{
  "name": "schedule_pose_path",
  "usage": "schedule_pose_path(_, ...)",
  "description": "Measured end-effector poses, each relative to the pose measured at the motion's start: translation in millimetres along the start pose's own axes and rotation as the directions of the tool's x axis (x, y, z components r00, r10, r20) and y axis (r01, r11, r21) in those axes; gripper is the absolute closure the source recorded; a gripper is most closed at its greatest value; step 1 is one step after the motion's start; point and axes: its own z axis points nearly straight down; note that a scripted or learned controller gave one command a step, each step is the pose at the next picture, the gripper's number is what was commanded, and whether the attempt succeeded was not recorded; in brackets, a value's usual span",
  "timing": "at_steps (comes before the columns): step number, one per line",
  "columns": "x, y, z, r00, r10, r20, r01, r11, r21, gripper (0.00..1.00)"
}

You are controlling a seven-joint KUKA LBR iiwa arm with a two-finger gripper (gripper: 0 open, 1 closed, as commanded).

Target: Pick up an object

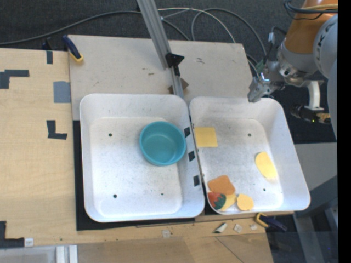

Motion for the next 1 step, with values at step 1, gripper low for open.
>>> schedule_pose_path(1, 53.3, -12.7, 7.7, 1.0, -0.004, -0.003, 0.004, 1.0, 0.007, 1.0)
